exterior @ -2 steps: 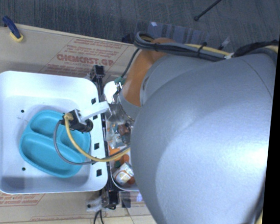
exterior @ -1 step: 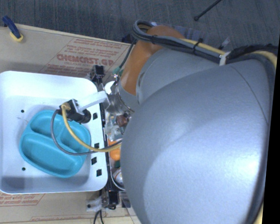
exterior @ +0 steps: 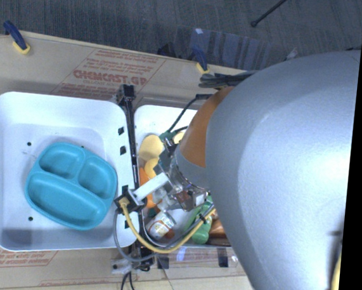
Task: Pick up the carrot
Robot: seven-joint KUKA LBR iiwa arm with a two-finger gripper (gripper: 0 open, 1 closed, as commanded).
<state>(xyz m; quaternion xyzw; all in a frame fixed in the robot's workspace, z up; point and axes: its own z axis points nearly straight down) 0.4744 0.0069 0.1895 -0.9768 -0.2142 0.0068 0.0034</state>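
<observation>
Two white bins sit side by side on the bench [exterior: 105, 70]. In the left bin [exterior: 8, 156] we find a blue sectioned tray [exterior: 72, 185], lying flat toward the near side. A black divider [exterior: 128, 136] runs between the bins.

In the right bin [exterior: 158, 117] we note a yellow item [exterior: 150, 148] near the left wall, and just below it a small orange patch that we take to be the carrot [exterior: 147, 168]. So little of it is exposed that we cannot tell its long axis or which way it points.

The gripper [exterior: 160, 225] hangs low over the near part of this bin, ringed by a yellow cable [exterior: 132, 222]; whether it is parted or has hold of anything we cannot tell. A green item [exterior: 202, 223] lies just right of it. The grey arm [exterior: 279, 182], with its orange band [exterior: 198, 136], covers most of the bin.
</observation>
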